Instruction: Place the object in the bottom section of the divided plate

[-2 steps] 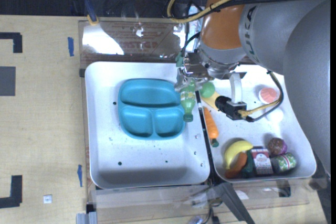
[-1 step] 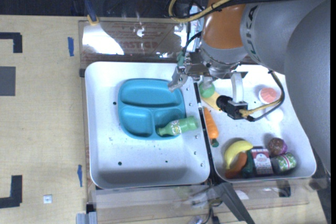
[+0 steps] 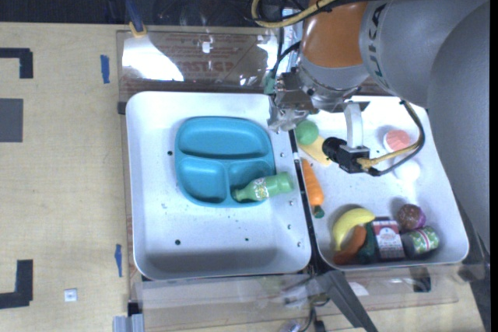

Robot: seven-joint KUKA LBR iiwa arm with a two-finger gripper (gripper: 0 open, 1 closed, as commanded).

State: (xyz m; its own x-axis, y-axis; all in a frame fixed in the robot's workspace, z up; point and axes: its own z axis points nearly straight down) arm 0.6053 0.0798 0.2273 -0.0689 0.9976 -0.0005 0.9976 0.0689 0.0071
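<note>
Two white bins sit side by side on the bench, and the left bin (image 3: 156,229) has the blue divided plate (image 3: 222,155) in it, which makes sense since that's the drop-off spot. A little green bottle (image 3: 263,187) is lying on its side at the plate's lower right edge, half over the rim, with its body pointing out toward the bin floor. I'd guess that's the object for this task, and it looks like it's partly in or right at one of the lower sections, but honestly it's hard to say if it counts as properly inside. The right bin (image 3: 443,190) is the supply pile: an orange carrot (image 3: 312,184) along the divider wall, a banana (image 3: 350,223), a can (image 3: 387,239), a dark reddish ball thing (image 3: 410,214), a pink piece (image 3: 398,140) and something green-yellow (image 3: 308,133) near the top. The gripper (image 3: 280,117) hangs just above the seam between the bins, near the plate's top right corner, apart from the bottle. Can't tell if it's open or closed from this angle, too much wrist in the way, and nothing is visibly held
</note>
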